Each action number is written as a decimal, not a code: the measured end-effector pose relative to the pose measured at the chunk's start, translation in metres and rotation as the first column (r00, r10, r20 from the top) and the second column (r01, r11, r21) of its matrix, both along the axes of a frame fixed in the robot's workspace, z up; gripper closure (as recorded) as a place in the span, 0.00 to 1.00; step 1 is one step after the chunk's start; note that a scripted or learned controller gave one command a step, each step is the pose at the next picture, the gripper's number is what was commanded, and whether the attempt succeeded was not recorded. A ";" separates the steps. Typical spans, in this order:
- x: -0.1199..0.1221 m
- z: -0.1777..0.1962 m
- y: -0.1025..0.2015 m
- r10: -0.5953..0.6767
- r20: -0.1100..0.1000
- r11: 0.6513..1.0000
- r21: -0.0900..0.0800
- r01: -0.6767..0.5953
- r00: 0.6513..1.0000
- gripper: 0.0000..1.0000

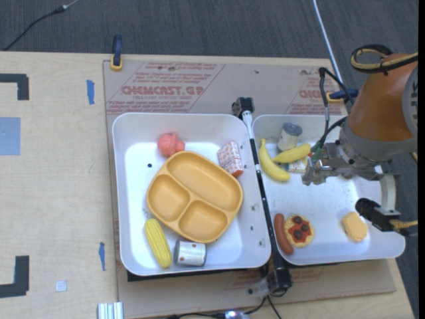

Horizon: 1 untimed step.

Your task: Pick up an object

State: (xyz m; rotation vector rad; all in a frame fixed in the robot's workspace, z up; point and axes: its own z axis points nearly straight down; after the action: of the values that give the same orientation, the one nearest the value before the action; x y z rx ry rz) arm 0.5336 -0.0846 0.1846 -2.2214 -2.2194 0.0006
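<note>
Taking the right bin (388, 250) as landmark: along its near edge lie one sausage (281, 232), one pizza slice (299, 230) and one yellow bun (355, 226). Farther in, two bananas (273, 163) and one cup (289, 135). The pincer (317, 168) hovers beside the bananas (whether apart or together, I cannot tell). Judged: approach step; next, descend and close.

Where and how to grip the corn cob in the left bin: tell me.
Grip the corn cob across its middle, coming straight down from above. It lies flat and long between the bin wall and the yellow divided plate, so close the fingers across its narrow width.
</note>
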 end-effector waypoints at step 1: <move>0.069 -0.005 -0.042 0.001 0.003 1.000 -0.002 -0.001 1.000 1.00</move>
State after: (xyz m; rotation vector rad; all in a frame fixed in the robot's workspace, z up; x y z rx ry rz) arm 0.6029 -0.1261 0.1791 -2.2222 -2.2231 -0.0004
